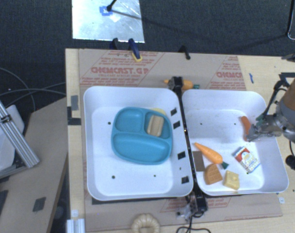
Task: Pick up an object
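So the arm (289, 110) comes in at 3 o'clock and the tool (253, 133) sits low over the right bin (225, 98), near its 3 o'clock wall. Can't tell if the tool is wide or narrow, it's just a grey blob from up here. An orange sausage-ish thing (246, 124) lies right at the tool, on its 11 o'clock side, touching or nearly so; can't say it's gripped.

The rest of that bin's stuff crowds the 6 o'clock end: a carrot (209, 153) lying diagonally, a brown wedge (213, 174) below it, a pale cube (231, 180) just beside the wedge, and a small red-and-white box (247, 159) at 5 o'clock from the tool. A brown card (198, 160) hugs the divider (184, 135). The 12 o'clock half of that bin is open floor, plenty of room.

The left bin (96, 144) has a blue tray (138, 147) near the middle with a tan block (155, 125) in its 1 o'clock pocket. There's bare white all round the tray, widest at 6 and 9 o'clock.
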You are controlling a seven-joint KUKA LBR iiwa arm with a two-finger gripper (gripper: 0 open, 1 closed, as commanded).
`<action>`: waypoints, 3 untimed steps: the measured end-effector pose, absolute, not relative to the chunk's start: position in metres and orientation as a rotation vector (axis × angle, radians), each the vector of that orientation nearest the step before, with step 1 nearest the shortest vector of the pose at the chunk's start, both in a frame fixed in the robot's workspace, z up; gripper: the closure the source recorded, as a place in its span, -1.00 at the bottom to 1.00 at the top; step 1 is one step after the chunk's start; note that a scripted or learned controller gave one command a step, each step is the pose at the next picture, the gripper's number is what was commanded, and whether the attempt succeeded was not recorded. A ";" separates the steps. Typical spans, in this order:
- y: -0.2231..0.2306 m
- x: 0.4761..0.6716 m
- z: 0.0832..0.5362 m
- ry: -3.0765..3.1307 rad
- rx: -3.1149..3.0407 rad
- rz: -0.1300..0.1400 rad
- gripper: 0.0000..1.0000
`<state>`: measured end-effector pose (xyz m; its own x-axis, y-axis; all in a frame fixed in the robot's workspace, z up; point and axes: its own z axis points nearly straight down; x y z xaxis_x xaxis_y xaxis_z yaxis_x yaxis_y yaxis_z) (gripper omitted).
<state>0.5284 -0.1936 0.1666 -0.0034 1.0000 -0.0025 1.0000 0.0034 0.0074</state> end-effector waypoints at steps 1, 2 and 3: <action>-0.194 0.530 0.221 2.221 2.212 0.005 1.00; -0.147 0.549 0.216 2.229 2.210 0.004 1.00; -0.096 0.578 0.211 2.230 2.209 0.005 1.00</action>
<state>0.5781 -0.0965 0.2112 -0.0096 1.0000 0.0004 0.9999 0.0096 0.0041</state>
